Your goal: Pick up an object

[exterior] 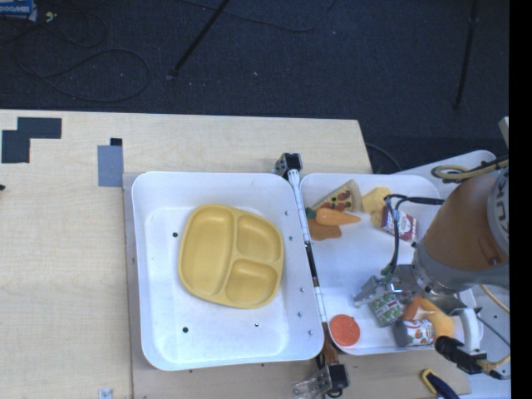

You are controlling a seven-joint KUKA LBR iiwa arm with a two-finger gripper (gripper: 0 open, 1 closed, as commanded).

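Robot gripper, fingers' state unclear, hovers just right of an orange disc beside a green-labelled packet, writing unreadable.

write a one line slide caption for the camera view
KUKA arm's gripper low over toy clutter in the right bin; yellow divided plate sits in the left bin.

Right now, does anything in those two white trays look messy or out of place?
Nothing looks spilled or broken. The yellow divided plate sits skewed in the left bin, and small toys pile together near the end effector in the right bin.
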